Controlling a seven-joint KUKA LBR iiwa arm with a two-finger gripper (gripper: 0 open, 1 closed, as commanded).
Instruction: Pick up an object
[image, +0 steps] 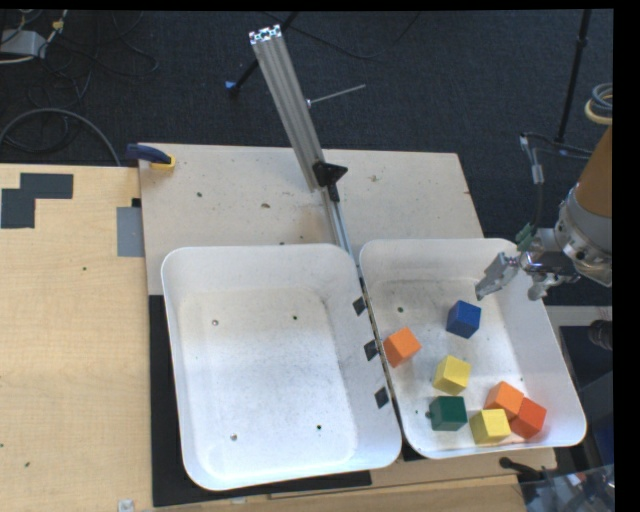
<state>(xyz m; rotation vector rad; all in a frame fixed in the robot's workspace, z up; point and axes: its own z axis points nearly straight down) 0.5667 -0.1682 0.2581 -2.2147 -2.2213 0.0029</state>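
Watching gripper (515, 272) hovering over upper right of right bin (420, 262); am not able to tell jaw state. Am judging blue cube (463, 318) nearest target, lying just down-left of fingertips, apart from orange cube (402, 346) further left.

A pale, speckled surface (230, 195) is seen from above, with a lighter wooden panel (60, 330) adjoining it on the left. Two shallow white bins are set on it side by side, their inner rims touching: the left bin (180, 300) and the right bin (560, 385). A small blue and yellow object (150, 156) is laid near the far left corner. A slanted metal rail (295, 110) is fixed near the far edge.
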